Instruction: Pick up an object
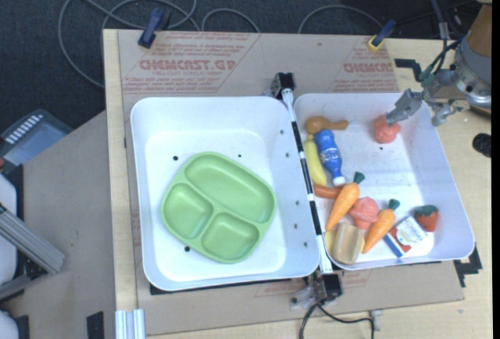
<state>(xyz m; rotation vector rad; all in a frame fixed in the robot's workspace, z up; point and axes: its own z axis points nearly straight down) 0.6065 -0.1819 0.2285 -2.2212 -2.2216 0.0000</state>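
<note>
My gripper (pixel 420 111) hangs over the far right corner of the right bin (pixel 453 181), and its two grey fingers look spread apart with nothing between them. A small red round toy (pixel 385 130) lies on the bin floor just below and left of the left finger (pixel 405 105). Further forward in that bin lie a blue bottle (pixel 330 156), a yellow banana (pixel 315 162), two carrots (pixel 342 201) (pixel 380 224), a pink piece (pixel 363 210) and a strawberry (pixel 426 218).
A green divided plate (pixel 219 206) lies in the left bin (pixel 148 126). An orange-brown toy (pixel 324 125) lies near the divider, while a beige piece (pixel 348 242) and a white packet (pixel 408 236) sit at the right bin's front. Cables run behind the bench.
</note>
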